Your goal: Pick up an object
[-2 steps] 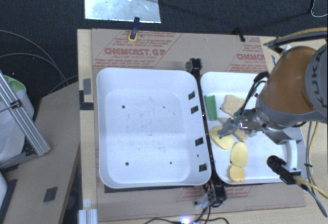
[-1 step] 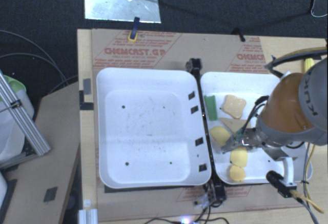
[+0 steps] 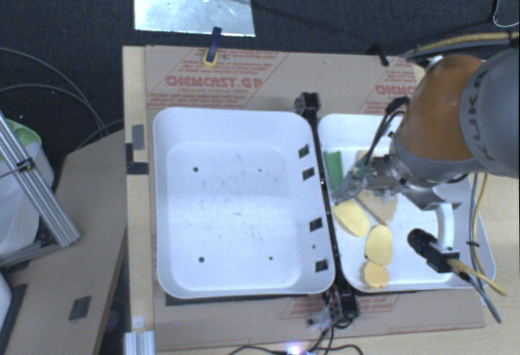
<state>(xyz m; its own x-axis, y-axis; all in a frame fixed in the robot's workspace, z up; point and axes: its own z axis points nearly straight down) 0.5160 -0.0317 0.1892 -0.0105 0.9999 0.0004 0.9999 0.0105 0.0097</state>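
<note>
Objects in right bin (image 3: 345,130): three flat, smooth, pale-yellow oval pieces and one green block.

- Yellow piece A (image 3: 353,219): largest, elongated oval lying at a slant, just below the gripper (image 3: 357,179) in the view, apart from it.
- Yellow piece B (image 3: 379,244): rounder oval, below and slightly right of the gripper, just beside A.
- Yellow piece C (image 3: 375,274): smallest and farthest below the gripper; it touches or nearly touches B.
- Green block (image 3: 334,166): narrow and straight-edged, with a matte surface, just left of the gripper. Contact cannot be judged.
- A pale tan flat item (image 3: 382,205) lies partly under the wrist, right of and below the gripper. Shape unclear.

Gripper: metallic, low inside the right bin. From this angle it is not possible to tell whether it is open or closed, or whether it holds anything.

Left bin (image 3: 236,207): white, shallow, rounded corners, floor finely speckled, well left of the gripper.
</note>
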